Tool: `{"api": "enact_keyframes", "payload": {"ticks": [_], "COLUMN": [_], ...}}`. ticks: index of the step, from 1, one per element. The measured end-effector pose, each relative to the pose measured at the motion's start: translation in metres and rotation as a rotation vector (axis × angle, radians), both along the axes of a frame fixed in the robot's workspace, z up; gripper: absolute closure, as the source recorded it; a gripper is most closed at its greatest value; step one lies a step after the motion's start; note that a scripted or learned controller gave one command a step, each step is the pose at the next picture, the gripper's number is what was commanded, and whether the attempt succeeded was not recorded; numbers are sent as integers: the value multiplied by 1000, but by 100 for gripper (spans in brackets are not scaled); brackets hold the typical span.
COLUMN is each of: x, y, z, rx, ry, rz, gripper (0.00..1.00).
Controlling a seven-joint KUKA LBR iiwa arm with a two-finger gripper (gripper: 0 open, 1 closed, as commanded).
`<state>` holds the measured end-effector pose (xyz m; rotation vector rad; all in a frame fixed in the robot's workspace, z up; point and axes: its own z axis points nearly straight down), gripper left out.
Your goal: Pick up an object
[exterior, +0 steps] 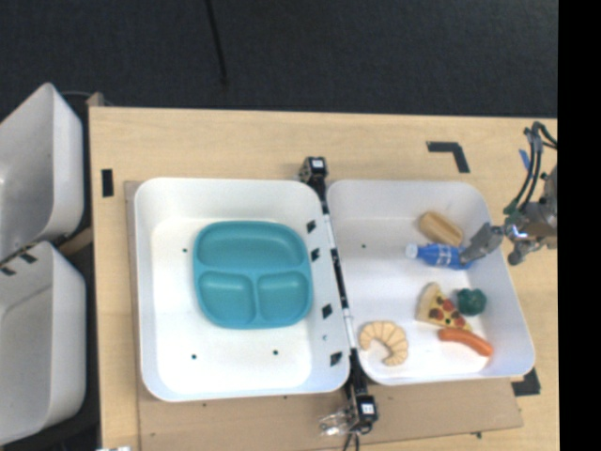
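The right bin [376, 216] holds several toy foods. A tan bread roll [440, 226] lies at the back, with a blue bottle [434, 253] on its side just in front of it. Nearer the front are a pizza slice [433, 304], a green piece [471, 301], an orange-red carrot [466, 342] and a croissant [385, 341]. My gripper [500, 244] hangs over the bin's right rim, open, with nothing between its fingers. Its left finger [482, 241] is right beside the bottle's right end.
The left bin [164, 355] holds a teal divided plate [252, 272]. A black-clipped divider [331, 280] joins the two bins. White containers [33, 252] stand off the bench at the left. Bare wooden bench [235, 144] surrounds the bins.
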<state>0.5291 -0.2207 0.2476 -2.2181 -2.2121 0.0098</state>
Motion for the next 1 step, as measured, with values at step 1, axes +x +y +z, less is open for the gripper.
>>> {"api": "enact_keyframes", "payload": {"ticks": [1], "x": [3], "y": [1], "z": [7], "rx": [-3], "ry": [-12], "rz": [4], "gripper": [0]}}
